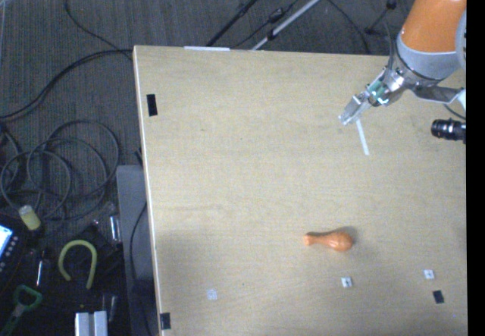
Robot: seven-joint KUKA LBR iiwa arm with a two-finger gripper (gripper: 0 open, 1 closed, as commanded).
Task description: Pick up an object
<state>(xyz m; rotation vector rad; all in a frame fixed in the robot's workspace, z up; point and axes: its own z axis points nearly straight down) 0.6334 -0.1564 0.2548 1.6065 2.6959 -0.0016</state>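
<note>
An orange pear-shaped object (331, 240) is lying on the bench (227, 175), below and slightly left of the gripper (353, 116), long axis crosswise, well apart. The gripper is hovering; its opening I cannot tell.

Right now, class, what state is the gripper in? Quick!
Gripper: above the bench, far from the orange object; it holds nothing, and open or shut cannot be told.

Stuff you can't really make out here

The arm (433, 20) gets chopped off at the right edge, the table (227, 175) runs off the near edge, and the hand (355, 116) is too blurry to read its fingers.
</note>
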